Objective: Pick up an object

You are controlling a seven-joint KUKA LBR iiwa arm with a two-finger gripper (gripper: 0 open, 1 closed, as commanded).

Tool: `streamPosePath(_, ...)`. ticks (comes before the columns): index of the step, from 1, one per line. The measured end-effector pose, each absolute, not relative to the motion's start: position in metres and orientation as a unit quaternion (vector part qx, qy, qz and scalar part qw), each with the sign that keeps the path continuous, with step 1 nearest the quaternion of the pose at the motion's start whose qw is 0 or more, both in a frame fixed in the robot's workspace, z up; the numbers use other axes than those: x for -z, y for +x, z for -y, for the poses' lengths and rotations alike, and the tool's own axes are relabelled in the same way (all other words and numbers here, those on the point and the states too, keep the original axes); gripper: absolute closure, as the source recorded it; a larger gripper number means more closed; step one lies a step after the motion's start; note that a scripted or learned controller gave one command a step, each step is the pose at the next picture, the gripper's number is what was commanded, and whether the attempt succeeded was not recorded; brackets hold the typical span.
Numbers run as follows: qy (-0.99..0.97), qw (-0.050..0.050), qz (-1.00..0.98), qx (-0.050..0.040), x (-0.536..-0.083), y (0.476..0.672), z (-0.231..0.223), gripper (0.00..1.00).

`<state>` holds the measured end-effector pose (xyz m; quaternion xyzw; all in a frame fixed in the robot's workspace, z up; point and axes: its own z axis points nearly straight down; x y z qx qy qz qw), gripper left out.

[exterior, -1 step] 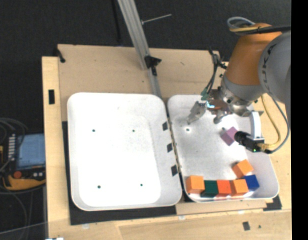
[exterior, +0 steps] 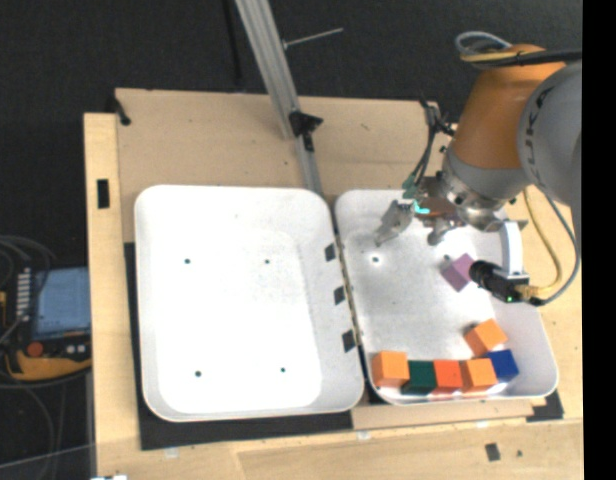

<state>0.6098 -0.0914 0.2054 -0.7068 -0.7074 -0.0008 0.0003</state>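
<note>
The left bin (exterior: 238,298) sits bare white on the bench (exterior: 208,138), with a slanted metal rail (exterior: 273,63) running down toward its two o'clock corner. In the right bin (exterior: 408,298), the gripper (exterior: 416,223) hangs over the twelve o'clock end, its two fingers spread apart with nothing between them. A purple block (exterior: 455,271) lies just beside it, at about four o'clock from the fingers, not touched. Along the bin's six o'clock wall runs a row of blocks: orange (exterior: 391,367), green (exterior: 421,375), orange-red (exterior: 448,374), orange (exterior: 478,373), then blue (exterior: 504,364), with another orange block (exterior: 486,336) tilted just above them
</note>
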Motion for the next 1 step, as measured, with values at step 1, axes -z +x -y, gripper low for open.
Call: streamPosePath(1, -0.708, 0.001, 0.706, -0.0027, -0.1426, 0.6104, 0.096, 0.0)
